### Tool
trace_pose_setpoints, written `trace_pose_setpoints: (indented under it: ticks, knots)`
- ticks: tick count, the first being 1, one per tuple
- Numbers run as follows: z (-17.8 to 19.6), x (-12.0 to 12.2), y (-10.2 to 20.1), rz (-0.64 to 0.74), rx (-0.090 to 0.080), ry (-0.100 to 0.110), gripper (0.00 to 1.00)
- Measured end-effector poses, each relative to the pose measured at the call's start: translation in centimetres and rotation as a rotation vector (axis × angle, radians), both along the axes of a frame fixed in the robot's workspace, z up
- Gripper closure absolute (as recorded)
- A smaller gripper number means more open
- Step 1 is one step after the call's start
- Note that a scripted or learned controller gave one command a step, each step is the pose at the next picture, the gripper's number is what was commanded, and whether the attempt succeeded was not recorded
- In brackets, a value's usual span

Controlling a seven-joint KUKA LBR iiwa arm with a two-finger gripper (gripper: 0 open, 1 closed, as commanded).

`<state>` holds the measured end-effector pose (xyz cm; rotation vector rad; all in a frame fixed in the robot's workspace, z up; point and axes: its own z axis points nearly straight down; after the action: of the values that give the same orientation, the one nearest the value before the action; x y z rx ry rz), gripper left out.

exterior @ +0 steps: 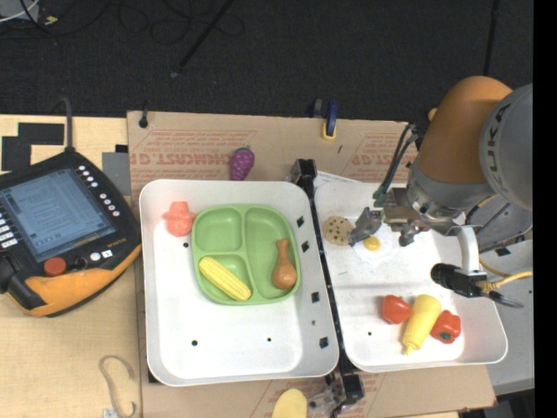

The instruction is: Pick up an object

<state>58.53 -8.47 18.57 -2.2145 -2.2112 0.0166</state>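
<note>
Over right bin (487,347) | jaws spread wide | straddling small yellow obj (372,244), not pinching

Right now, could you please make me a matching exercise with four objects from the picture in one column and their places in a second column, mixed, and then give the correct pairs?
Objects:
1. corn cob
2. cookie
3. yellow bottle
4. purple grapes

Places:
A. right bin, front part
B. cardboard behind the left bin
C. green tray, left bin
D. right bin, back left corner

Pairs: 1-C, 2-D, 3-A, 4-B
</note>
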Motion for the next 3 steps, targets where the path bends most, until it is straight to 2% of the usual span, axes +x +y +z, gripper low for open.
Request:
trace_pose_setpoints:
  ticks: [1, 2, 3]
  knots:
    - [0.8, 0.3, 0.0, 0.002, -0.001, -0.014, 0.0]
    - [-5.6, 0.0, 0.4, 0.003, 0.0, -0.008, 0.0]
    - [-9.9, 0.0, 0.5, 0.001, -0.003, -0.015, 0.0]
